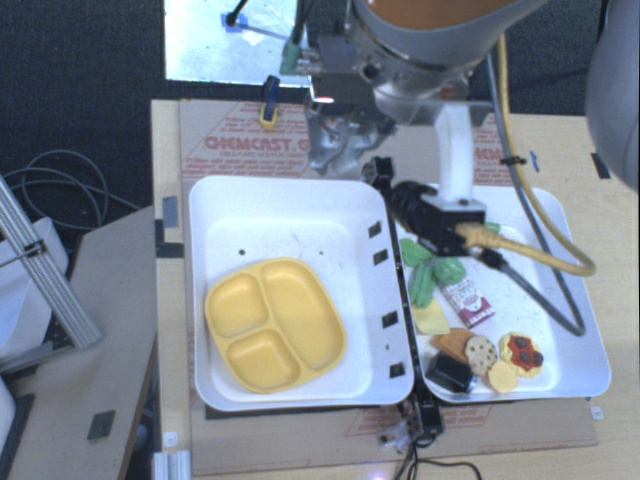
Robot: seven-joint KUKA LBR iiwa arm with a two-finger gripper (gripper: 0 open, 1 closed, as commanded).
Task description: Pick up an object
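Small toy foods lie in the right bin (585,363): a green piece (423,270), a small packet (468,301), a yellow wedge (431,318), a cookie (481,352), a pizza piece (524,351) and a black block (450,373). A yellow divided plate (275,324) sits in the left bin (300,208). My gripper (340,153) hangs high over the far rim of the left bin, near the wall between the bins. It looks blurred, and I see nothing in it.
A black fitting (432,218) and a yellow hose (530,256) from the arm hang over the far left part of the right bin. The grey arm body (440,18) covers the top of the view. Cardboard (250,143) lies under the bins.
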